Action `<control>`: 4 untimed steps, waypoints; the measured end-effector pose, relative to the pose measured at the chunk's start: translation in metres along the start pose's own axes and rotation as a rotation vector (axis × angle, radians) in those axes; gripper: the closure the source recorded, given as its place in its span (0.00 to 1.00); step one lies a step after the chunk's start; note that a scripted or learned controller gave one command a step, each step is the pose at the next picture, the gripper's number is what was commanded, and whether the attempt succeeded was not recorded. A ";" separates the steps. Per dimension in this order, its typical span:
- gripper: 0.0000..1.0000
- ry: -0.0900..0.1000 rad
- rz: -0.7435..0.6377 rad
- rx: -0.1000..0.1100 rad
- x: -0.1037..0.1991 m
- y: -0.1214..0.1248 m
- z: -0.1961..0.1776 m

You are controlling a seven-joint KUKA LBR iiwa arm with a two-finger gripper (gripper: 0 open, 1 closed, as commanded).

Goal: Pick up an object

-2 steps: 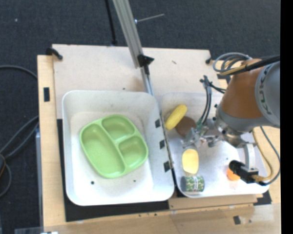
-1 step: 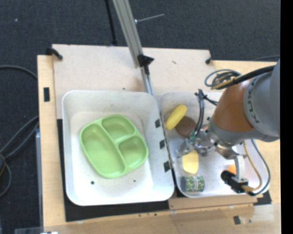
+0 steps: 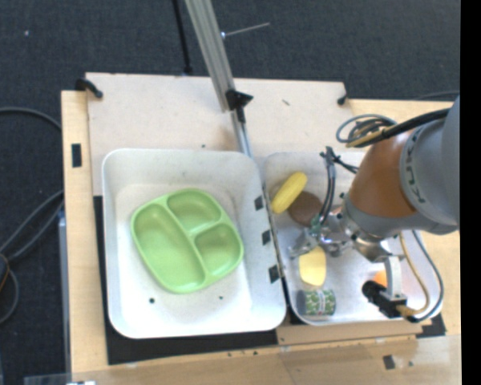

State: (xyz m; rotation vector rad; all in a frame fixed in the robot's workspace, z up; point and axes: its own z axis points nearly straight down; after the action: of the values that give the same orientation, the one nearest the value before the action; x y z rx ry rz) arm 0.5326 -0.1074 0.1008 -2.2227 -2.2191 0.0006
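Arm reaches into right bin (image 3: 282, 291); gripper (image 3: 321, 235) low among the objects, between brown round object (image 3: 304, 208) and pale yellow piece (image 3: 312, 269). Cannot tell its grasp state. Yellow banana-like object (image 3: 289, 192) near bin's top, green-patterned can (image 3: 317, 301) at bottom. Left bin (image 3: 120, 175) holds green divided plate (image 3: 187, 240).

The right bin (image 3: 282, 295) is crowded: a yellow banana-shaped piece (image 3: 289, 192), a brown lump (image 3: 305, 208), a pale yellow piece (image 3: 312, 269) and a small green can (image 3: 317, 301) lie close together. The left bin (image 3: 136, 307) has open floor around the green divided plate (image 3: 187, 239).
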 end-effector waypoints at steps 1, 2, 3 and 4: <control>1.00 0.000 0.005 -0.003 -0.001 0.001 -0.011; 1.00 -0.002 0.003 -0.007 -0.006 -0.006 -0.061; 1.00 -0.003 0.003 -0.008 -0.017 -0.008 -0.110; 1.00 -0.003 -0.004 -0.008 -0.022 0.002 -0.159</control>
State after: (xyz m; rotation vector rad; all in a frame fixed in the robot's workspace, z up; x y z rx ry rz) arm 0.5351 -0.1292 0.2601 -2.2232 -2.2292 -0.0053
